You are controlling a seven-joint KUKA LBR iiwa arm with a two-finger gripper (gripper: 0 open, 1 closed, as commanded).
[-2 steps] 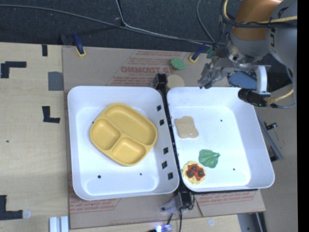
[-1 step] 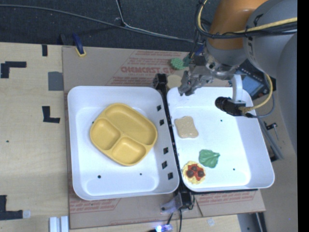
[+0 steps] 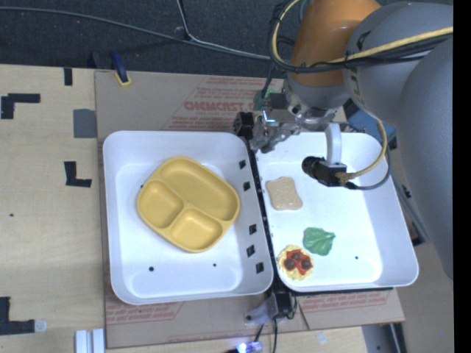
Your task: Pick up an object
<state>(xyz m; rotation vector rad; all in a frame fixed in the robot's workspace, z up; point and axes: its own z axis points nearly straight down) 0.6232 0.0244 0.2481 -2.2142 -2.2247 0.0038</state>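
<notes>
Three small objects lie in the right bin: a tan slice of toast near the left wall, a green leaf piece below it, and a small pizza with red topping at the front left corner. My gripper hangs over the back left corner of the right bin, by the divider between the bins, above and behind the toast. Nothing shows between its fingers.
The left bin holds a yellow divided plate lying tilted across its middle. The arm's grey body and orange band fill the upper right, with a black cable fitting hanging over the right bin.
</notes>
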